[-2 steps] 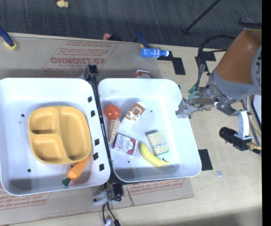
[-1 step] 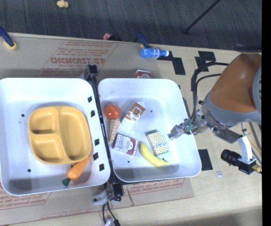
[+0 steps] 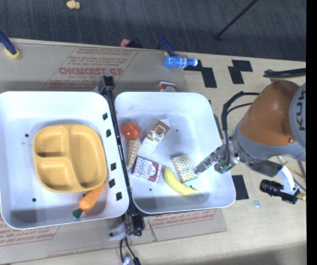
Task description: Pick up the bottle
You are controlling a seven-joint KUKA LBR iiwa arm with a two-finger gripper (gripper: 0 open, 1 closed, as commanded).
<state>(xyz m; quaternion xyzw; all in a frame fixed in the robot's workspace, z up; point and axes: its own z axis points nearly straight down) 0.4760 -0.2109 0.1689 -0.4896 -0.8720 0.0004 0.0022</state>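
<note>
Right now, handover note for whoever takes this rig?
Gripper: low at the right side of the right bin, beside the checkered packet; can't tell whether it is open or shut.
Blue bottle: lying on the bench beyond that bin's far rim, outside both bins, well apart from the gripper.
Done: nothing, bottle not lifted.
Left: move to the bottle, grasp, lift.

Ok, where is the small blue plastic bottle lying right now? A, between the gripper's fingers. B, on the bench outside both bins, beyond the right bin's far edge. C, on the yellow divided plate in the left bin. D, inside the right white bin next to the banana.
B: the small blue plastic bottle lies on its side on the bench, beyond the far rim of the right white bin.
</note>
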